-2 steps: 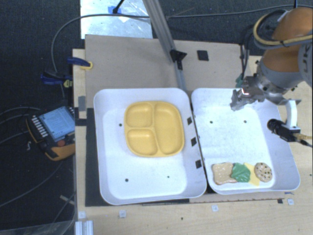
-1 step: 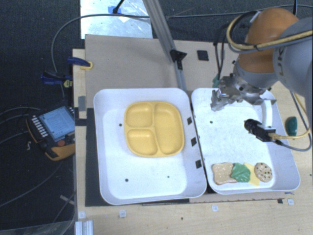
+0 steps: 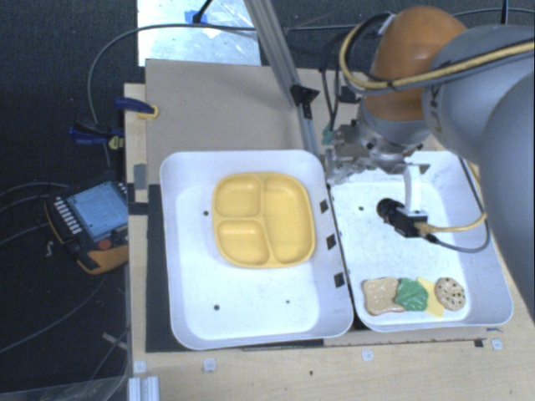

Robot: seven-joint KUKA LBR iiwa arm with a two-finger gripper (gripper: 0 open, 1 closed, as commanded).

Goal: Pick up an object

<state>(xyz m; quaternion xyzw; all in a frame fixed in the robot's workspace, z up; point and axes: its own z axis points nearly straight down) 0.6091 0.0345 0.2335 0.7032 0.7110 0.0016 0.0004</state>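
Note:
Along the near edge of the right bin [image 3: 489,266] lies a row of toy foods: a slice of toast [image 3: 382,295], a green leaf [image 3: 411,293], a yellow cheese piece [image 3: 434,304] and a chocolate-chip cookie [image 3: 450,292]. My gripper [image 3: 341,162] hangs low over the far left corner of the right bin, close to the rim shared by the two bins and well away from the foods. Nothing shows in its grasp. In the left bin [image 3: 188,299] a yellow divided plate [image 3: 262,220] lies flat.
The grey arm and its orange band [image 3: 410,48] cover the right bin's far right side. A black fitting with a yellow cable [image 3: 401,216] hangs over the bin's middle. A metal pole [image 3: 276,48] slants down from the far side. Clamps and a handheld device [image 3: 92,220] lie to the left of the bench.

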